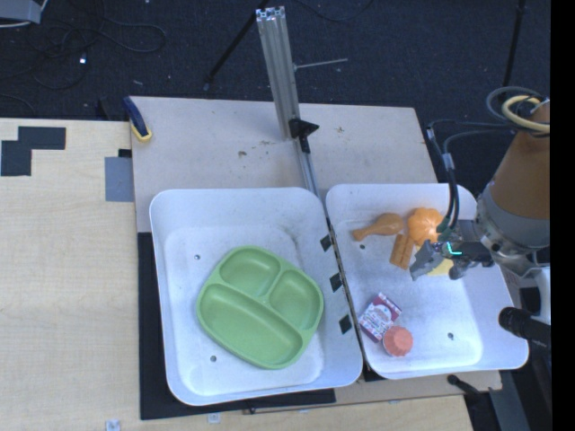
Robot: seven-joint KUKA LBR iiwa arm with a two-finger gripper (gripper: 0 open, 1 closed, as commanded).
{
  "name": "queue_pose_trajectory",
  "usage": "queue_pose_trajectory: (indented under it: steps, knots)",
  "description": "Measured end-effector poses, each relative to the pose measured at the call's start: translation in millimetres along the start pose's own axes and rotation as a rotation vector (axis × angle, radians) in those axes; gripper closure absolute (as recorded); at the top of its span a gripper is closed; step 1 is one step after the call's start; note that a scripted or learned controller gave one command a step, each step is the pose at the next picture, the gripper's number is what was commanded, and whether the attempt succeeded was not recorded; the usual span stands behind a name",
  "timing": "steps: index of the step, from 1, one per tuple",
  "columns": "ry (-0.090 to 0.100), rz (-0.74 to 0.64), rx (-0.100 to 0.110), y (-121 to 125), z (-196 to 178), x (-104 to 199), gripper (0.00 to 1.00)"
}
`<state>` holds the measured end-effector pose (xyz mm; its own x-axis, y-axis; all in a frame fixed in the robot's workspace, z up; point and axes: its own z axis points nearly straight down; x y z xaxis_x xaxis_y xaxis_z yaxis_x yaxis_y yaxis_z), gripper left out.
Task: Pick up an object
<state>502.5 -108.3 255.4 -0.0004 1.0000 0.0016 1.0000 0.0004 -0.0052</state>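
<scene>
In the right bin (467,348) lie an orange toy (404,229) with a long neck, a small yellow piece (439,268), a red-and-white packet (379,316) and a small salmon-coloured round lid (397,340). My gripper (437,261) hangs low over the right bin's middle, just right of the orange toy and right above the yellow piece. Its fingers point down and left, and I cannot see whether anything sits between them. The arm comes in from the right.
The left bin (180,232) holds a green divided plate (260,306). A metal post (278,70) rises behind the bins. Black clips (334,281) line the seam between the bins. A blue-and-yellow tool (137,119) lies at the bench's back left corner.
</scene>
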Motion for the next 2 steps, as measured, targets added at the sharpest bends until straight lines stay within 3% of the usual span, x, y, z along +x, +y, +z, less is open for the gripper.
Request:
queue_pose_trajectory:
  steps: [1,2]
  knots:
    - [0.0,0.0,-0.001,0,0,0,0.0]
    - [0.0,0.001,0.003,-6,46,-4,0.0]
